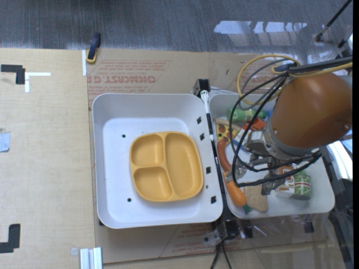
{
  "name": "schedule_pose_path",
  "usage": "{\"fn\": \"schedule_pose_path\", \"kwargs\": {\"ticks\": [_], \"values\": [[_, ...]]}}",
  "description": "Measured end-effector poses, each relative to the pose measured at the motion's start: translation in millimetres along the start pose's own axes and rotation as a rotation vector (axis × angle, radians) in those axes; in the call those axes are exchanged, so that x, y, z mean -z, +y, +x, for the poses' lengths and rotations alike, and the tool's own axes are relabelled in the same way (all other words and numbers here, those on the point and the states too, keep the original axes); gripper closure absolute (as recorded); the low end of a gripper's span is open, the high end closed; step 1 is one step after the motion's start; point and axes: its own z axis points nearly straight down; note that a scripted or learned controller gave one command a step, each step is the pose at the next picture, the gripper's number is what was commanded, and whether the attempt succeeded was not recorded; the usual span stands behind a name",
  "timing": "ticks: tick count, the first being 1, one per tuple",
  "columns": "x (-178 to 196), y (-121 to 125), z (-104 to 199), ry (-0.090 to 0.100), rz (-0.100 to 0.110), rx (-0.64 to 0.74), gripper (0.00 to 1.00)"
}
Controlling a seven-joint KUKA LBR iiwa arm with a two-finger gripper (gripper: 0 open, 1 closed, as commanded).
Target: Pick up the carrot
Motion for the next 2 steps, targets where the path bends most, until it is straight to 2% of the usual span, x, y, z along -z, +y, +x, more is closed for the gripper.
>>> {"fn": "schedule_pose_path", "kwargs": {"ticks": [1,2], "values": [[0,-19,-12,-0.002,0.001,0.086,0.00],[0,4,0,-0.001,-0.001,0.476,0.00]]}}
